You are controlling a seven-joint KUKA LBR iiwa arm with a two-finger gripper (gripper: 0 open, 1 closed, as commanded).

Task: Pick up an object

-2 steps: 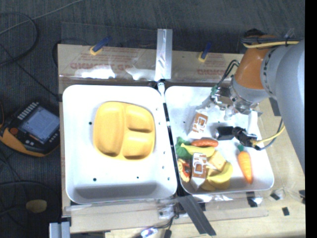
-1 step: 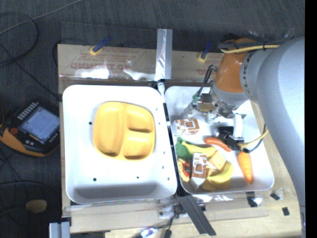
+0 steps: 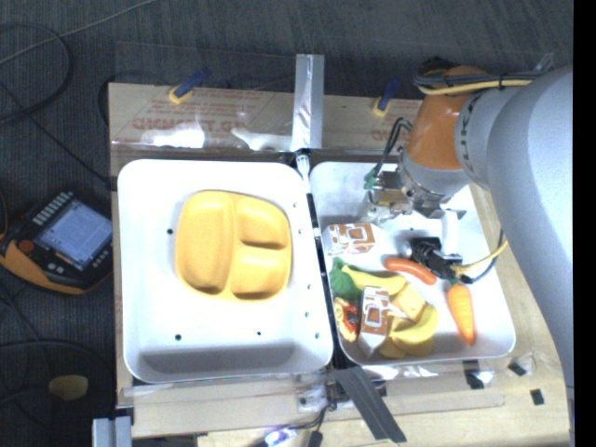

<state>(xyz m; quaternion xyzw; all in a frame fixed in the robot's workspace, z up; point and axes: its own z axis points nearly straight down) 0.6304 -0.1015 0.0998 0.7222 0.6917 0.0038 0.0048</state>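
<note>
A: Nearest the front of the right bin (image 3: 340, 189) lie the banana (image 3: 419, 329) and the carrot (image 3: 461, 312); the carrot's long axis runs front to back.

B: Farther in, the small carton (image 3: 352, 238) sits by the dividing wall; the end effector (image 3: 386, 194) hangs just beyond it, toward the arm's side; apart or together, one cannot tell.

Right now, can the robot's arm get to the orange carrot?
Probably yes. The carrot lies uncovered by the wall of the right bin, with nothing on top of it, and the gripper is over that same bin.
</note>
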